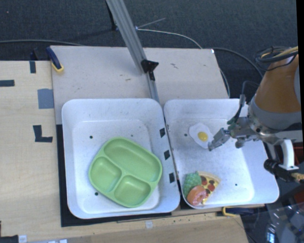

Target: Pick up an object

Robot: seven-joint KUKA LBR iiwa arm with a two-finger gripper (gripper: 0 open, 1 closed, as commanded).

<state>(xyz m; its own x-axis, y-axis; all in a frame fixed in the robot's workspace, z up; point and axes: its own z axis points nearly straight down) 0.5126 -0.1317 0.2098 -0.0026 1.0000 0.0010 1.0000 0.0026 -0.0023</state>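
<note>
A toy fried egg [200,134] lies in the upper middle of the right bin [227,109]. A pizza slice [209,182], a green leafy toy [191,181] and a red-orange piece [197,195] are bunched at the bin's front left corner. My gripper [218,139] hangs over the right bin, just right of the egg and slightly below it, pointing left. Nothing shows between its fingers. The arm's orange band [277,89] sits at the right edge.
A green three-compartment plate [125,171] rests in the left bin [74,148]. A metal pole [129,30] slants down to the bins' shared wall. A yellow and blue clamp [55,60] sits at the bench's back left.
</note>
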